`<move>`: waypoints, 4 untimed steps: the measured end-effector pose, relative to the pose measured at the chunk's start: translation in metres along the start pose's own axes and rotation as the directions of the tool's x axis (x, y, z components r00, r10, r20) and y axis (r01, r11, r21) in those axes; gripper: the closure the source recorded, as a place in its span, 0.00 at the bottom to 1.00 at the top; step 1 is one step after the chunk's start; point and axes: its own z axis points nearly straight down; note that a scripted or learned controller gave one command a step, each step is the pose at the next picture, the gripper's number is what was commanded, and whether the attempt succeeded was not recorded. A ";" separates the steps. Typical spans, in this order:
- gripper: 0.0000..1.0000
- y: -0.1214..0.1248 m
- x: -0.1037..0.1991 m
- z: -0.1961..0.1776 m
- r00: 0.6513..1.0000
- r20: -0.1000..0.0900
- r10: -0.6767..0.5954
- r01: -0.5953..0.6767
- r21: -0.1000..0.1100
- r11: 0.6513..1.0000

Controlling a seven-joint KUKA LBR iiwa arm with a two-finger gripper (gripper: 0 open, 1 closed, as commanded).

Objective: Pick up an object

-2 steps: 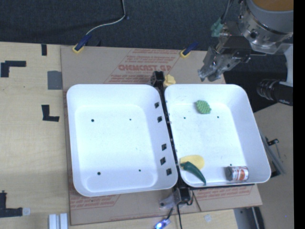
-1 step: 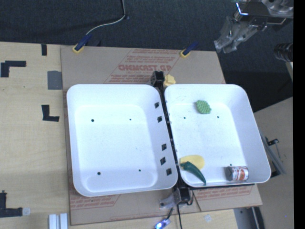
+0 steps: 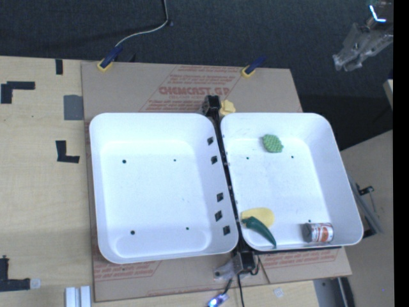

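- Pincer (image 3: 358, 48) hangs high over the dark floor beyond the desk's far right corner, well apart from both bins; whether it is released or clenched cannot be told, as it shows blurred and pale.
- Grey arm reaches in from the upper right edge, tilted down and to the left, with nothing seen in its grasp.
- Right shallow white plastic bin (image 3: 342, 171) carries four things: a green, bumpy round object (image 3: 273, 144) near its far edge, a flat yellow piece (image 3: 259, 216) by its near left corner, a dark green curved object (image 3: 260, 229) lying partly across that yellow piece, and a small silver can with a red band (image 3: 317, 233) on its side in the near right corner.
- Left shallow white plastic bin (image 3: 102, 171) sits just beside the right one, their inner rims touching.
- Brown cardboard sheet (image 3: 185, 91) lies under both bins on the wooden desk (image 3: 32, 171).
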 end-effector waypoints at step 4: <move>1.00 -0.021 -0.101 0.018 1.000 -0.004 -0.010 0.010 0.002 1.000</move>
